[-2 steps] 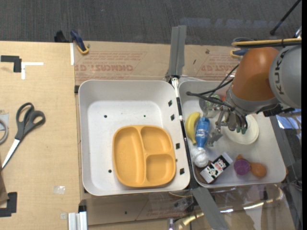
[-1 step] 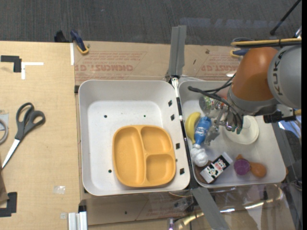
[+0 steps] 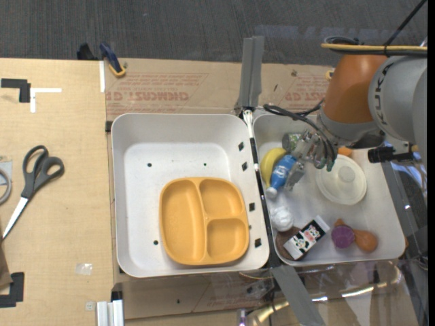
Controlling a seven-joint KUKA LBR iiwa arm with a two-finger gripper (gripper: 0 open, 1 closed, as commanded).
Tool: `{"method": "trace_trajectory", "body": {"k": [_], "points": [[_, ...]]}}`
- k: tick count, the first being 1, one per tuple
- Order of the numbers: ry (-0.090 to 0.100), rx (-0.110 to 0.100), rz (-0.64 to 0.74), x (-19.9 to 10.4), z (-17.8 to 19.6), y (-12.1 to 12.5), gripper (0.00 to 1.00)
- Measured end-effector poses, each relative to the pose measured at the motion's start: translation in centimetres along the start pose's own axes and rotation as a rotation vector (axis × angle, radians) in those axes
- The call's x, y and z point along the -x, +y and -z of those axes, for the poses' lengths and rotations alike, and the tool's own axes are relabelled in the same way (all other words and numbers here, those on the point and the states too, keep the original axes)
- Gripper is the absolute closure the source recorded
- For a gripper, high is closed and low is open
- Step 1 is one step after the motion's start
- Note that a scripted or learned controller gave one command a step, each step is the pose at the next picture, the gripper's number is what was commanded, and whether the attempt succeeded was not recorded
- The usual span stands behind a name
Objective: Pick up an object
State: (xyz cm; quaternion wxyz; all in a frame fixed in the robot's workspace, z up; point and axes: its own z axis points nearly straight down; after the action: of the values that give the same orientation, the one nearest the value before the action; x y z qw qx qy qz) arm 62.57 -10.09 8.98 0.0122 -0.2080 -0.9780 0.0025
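The table (image 3: pixel 54 202) is pale wood on the left, with brown cardboard (image 3: pixel 177 87) under two white bins. The left bin (image 3: pixel 129 182) and right bin (image 3: pixel 387 216) sit side by side, touching. Scissors (image 3: pixel 30 178) lie on the wood, well left of the bins.

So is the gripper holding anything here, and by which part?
It cannot be told. The gripper sits low in the right bin, right against the blue bottle, but no object shows between its fingers.

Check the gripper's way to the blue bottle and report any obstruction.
Nothing visible blocks it. The gripper hangs right over the blue bottle in the right bin, with the banana lying close beside the bottle's left.
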Motion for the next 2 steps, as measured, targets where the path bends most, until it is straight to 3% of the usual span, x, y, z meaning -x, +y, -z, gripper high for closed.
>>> {"method": "trace_trajectory", "body": {"k": [1,2], "points": [[-0.027,0.012,-0.073,0.8,0.3,-9.2,0.00],[-0.025,0.014,-0.307,4.3,0.6,-3.0,0.00]]}}
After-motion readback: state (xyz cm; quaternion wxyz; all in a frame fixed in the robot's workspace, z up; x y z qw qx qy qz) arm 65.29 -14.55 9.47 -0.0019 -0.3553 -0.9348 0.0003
